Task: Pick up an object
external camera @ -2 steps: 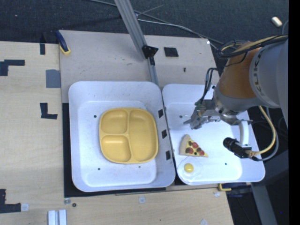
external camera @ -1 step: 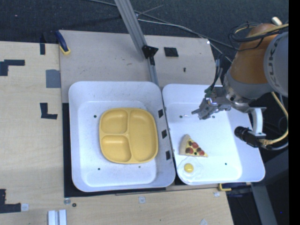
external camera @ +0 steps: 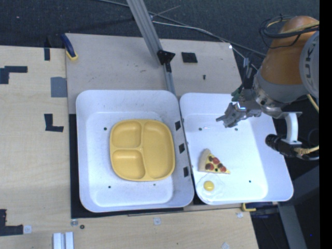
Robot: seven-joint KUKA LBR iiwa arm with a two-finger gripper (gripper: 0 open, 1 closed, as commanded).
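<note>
Grey arm point(external camera: 290, 71) with orange band, black cables, dark end effector point(external camera: 231, 117).

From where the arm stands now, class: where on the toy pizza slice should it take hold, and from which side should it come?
Grip the pizza slice across its narrower middle, coming straight down from above. It lies flat on the floor of the right bin, so nothing offers a side hold. Its two straight edges suit opposing fingers; the yellow round piece sits just below it, so keep clear of that side. The pincer hovers farther up the bin.

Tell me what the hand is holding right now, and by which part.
Nothing is held. The hand hovers over the right bin, apart from the pizza slice and the yellow piece lying nearer the bin's front.
</note>
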